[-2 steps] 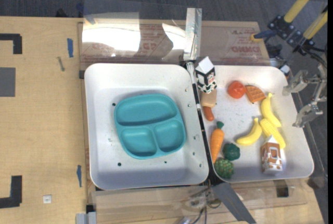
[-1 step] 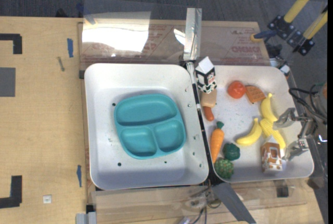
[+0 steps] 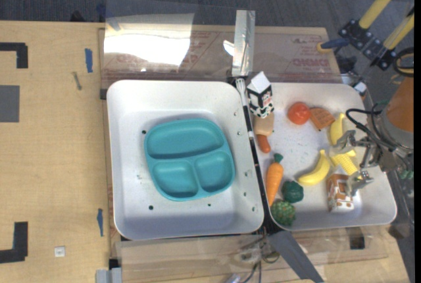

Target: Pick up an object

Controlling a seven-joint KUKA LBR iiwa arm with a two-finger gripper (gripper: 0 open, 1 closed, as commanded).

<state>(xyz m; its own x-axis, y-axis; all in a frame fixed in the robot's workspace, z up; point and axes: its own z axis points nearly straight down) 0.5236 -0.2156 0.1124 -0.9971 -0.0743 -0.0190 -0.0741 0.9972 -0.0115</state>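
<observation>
Item in hand: none yet. My claw [image 3: 358, 166] hangs low over the right side of the right bin [image 3: 381, 212]; whether it is wide or narrow I cannot tell, and nothing shows between its tips. Step, as I judge it: the reach, before any grasp.

Likeliest target: yellow corn piece [image 3: 345, 159], just left of my claw; small red-and-white carton [image 3: 340, 193] just near of it. Next move calls for settling squarely on one piece, clear of its neighbours.

Right bin, other contents: banana [image 3: 316, 170], second yellow piece [image 3: 337, 128], tomato [image 3: 298, 113], brown slice [image 3: 322, 118], carrot [image 3: 273, 181], two green vegetables [image 3: 287, 201], milk carton [image 3: 260, 94] against the far-left wall.

Left bin [image 3: 131, 104]: one teal divided plate [image 3: 189, 157], its three compartments bare.

Both bins rest on the worktop [image 3: 46, 143].
</observation>
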